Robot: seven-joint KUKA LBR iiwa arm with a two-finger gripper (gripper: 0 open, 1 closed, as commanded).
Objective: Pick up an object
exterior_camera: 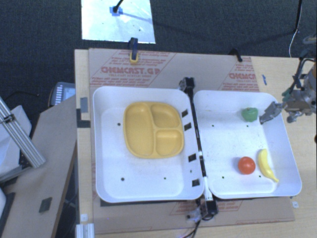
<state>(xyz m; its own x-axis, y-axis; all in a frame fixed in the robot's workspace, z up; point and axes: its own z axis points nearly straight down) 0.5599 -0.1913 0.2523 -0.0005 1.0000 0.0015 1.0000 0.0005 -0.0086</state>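
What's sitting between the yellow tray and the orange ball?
In the camera view, between the yellow tray and orange ball run the bins' adjoining rims with black clips; otherwise bare white bin floor.

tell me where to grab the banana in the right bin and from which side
Grip the banana across its narrow middle, coming straight down from above. It lies flat, long and thin; the tomato sits close on one side, so place the fingers carefully.

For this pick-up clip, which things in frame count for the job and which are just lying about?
Counts for the job:
- gripper, at the right bin's far right edge
- green object
- red-orange ball
- banana
- right bin that holds these

Just lying about:
- yellow divided tray
- left bin under it
- yellow clamp on the bench's far edge
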